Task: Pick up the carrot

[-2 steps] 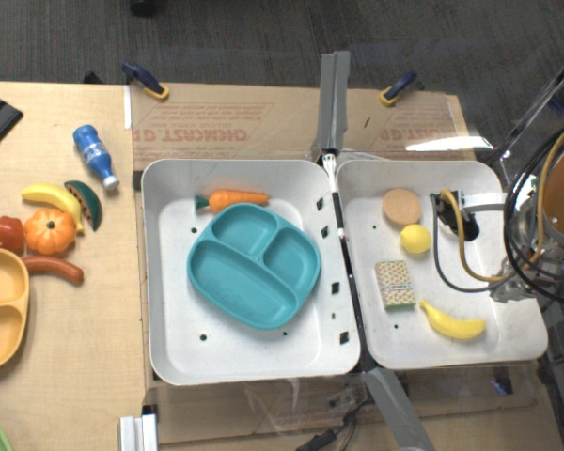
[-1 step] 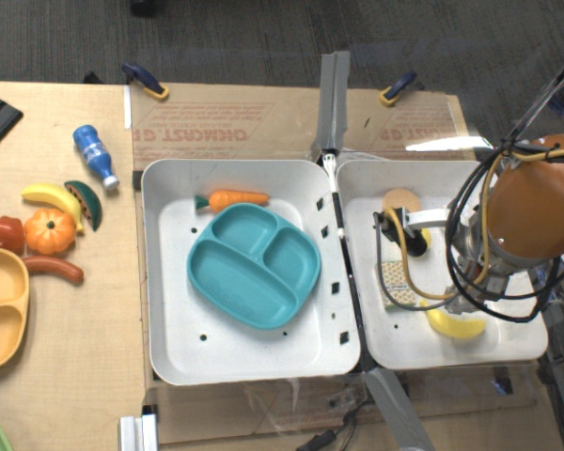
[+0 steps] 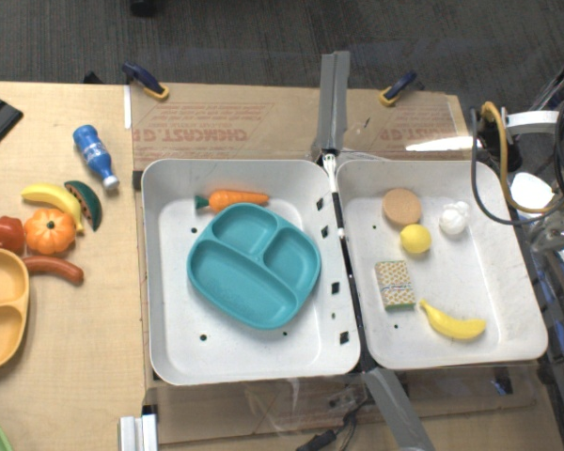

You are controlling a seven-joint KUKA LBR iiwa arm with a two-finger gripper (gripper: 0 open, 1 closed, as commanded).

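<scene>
At the right edge of the bench, where the arm reaches in, we see looped black cables [image 3: 493, 172], and we cannot tell the claw's opening or whether it has hold of anything. Moving outward, the right bin [image 3: 508, 280] holds a banana [image 3: 454, 322], a lemon [image 3: 415, 240] and a patterned block [image 3: 395, 285]. The carrot [image 3: 230, 198] lies in the left bin [image 3: 169, 327], lengthwise along the far wall, its side just against the rim of the teal divided plate [image 3: 254, 266]. Risk, in our judgement: the slot between wall and plate is narrow, so a descending claw may strike the plate rim or the bin wall. The tapered carrot may also roll or squirt out of a closing grasp. Writing: the cardboard [image 3: 202, 125] under the bins carries red print, upside down, reading roughly "CHEMCAST". The label on the blue bottle [image 3: 96, 156] is too small to read.
</scene>
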